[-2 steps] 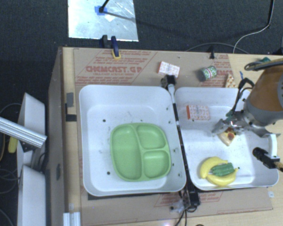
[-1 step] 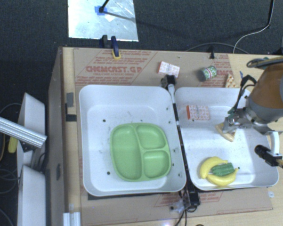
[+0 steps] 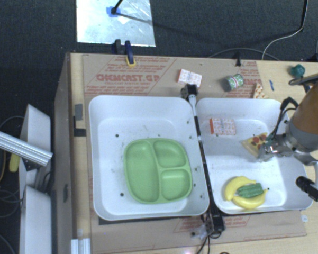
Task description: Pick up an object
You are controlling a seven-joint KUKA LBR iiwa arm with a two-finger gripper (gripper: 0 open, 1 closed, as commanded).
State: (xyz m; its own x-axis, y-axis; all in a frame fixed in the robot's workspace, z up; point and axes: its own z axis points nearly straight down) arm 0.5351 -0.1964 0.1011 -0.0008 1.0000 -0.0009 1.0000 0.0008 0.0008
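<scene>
Your claw (image 3: 263, 150) sits low in the right bin (image 3: 238, 115), at a small colourful packet (image 3: 255, 141); you cannot tell its opening. A banana (image 3: 238, 187) under a green item (image 3: 250, 190) lies near the front wall. The left bin (image 3: 103, 142) holds a green divided plate (image 3: 157, 169).

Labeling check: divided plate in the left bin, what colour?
Light green; the divided plate shows plainly in the camera view.
</scene>
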